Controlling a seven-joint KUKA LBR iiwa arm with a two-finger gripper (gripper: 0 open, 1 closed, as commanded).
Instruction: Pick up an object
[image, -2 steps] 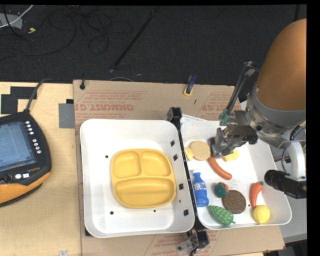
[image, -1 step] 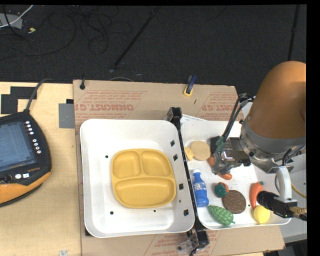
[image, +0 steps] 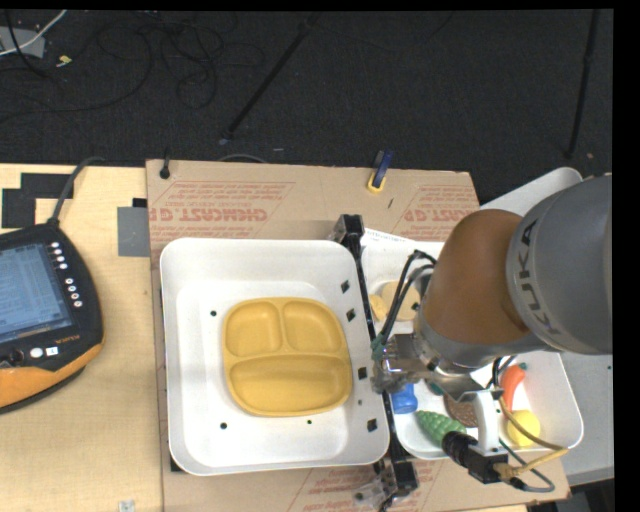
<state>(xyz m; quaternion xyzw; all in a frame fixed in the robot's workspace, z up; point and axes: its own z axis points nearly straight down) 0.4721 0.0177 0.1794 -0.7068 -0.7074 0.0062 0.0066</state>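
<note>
Arm low over the right bin (image: 570, 425), at the lower right of the frame.
The claw (image: 395, 372) sits by the divider between the bins; I cannot tell its state. Just below it lie a blue object (image: 403, 402) and a green object (image: 436, 425). A yellow divided plate (image: 285, 356) rests in the left bin (image: 190, 340).

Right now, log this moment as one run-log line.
arm: over right bin | gripper: hidden under wrist | right bin: blue piece, green item, yellow item | left bin: yellow divided plate
</note>
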